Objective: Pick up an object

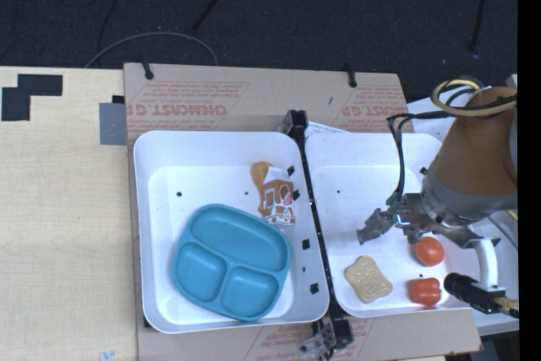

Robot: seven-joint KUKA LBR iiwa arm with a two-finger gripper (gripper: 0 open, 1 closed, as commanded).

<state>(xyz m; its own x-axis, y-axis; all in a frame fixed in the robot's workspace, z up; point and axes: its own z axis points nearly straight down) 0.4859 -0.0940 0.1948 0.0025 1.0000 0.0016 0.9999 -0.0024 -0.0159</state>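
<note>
Beige toast point(368, 279) lies just below the claw point(374, 227); its grip state cannot be told

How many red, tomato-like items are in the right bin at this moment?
2. One red item lies beside the arm's wrist; the other red item sits nearer the front rim, right of the toast slice. The arm may hide more.

Left of the bread slice point(368, 279), the right bin point(355, 156) floor lies bare to the divider; a tomato point(429, 250) and red pepper point(425, 291) crowd its right.
</note>
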